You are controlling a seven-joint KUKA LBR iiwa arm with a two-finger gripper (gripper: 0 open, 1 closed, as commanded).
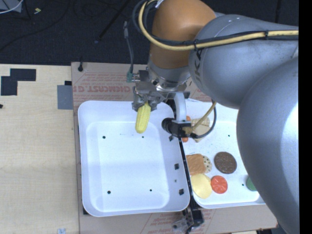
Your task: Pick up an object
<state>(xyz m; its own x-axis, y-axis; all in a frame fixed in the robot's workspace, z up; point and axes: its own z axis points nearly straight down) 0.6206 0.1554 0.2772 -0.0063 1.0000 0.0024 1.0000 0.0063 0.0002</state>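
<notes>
A yellow corn cob (143, 119) hangs upright over the far edge of the left bin (97, 199). My gripper (145, 104) is shut on its top end, directly above it. The arm reaches in from the upper right and covers much of the right bin (234, 199). In the right bin lie a tan cookie (196, 164), a brown round patty (225, 162), a pale yellow lemon-like piece (201, 185), a red tomato slice (219, 185) and a green item (251, 183) partly hidden by the arm.
The divider between the two bins (181, 160) runs just right of the corn. A pale food piece (202, 124) lies at the back of the right bin, near the wrist. Cardboard (39, 145) spreads to the left of the bins.
</notes>
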